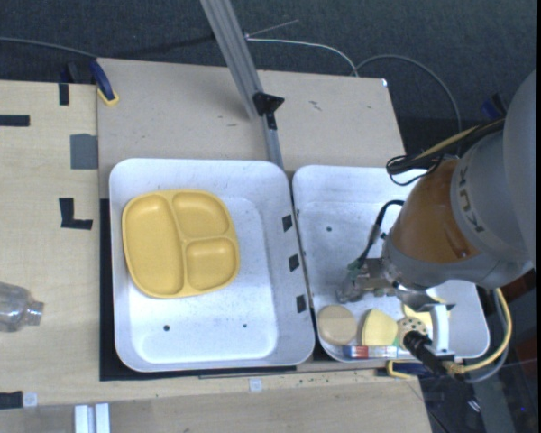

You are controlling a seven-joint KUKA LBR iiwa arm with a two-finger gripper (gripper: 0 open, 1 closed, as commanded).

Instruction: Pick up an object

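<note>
Two pale round objects lie at the near edge of the right bin [343, 197]: a tan one [336, 324] and, touching it on the right, a yellowish one [379, 328]. A thin red and white stick-like item [370, 353] lies along the bin's front wall below them. My gripper [356, 282] is down inside the right bin, just above the tan object and slightly left of the yellowish one. The bulky grey and orange arm [451, 224] hides its upper part.
A yellow divided plate [178, 242] rests in the left bin [135, 332]. A clear plastic bottle [7, 305] lies on the bench at far left. A metal rail [234, 43] slants in from the top, ending between the bins. Cables trail at the right.
</note>
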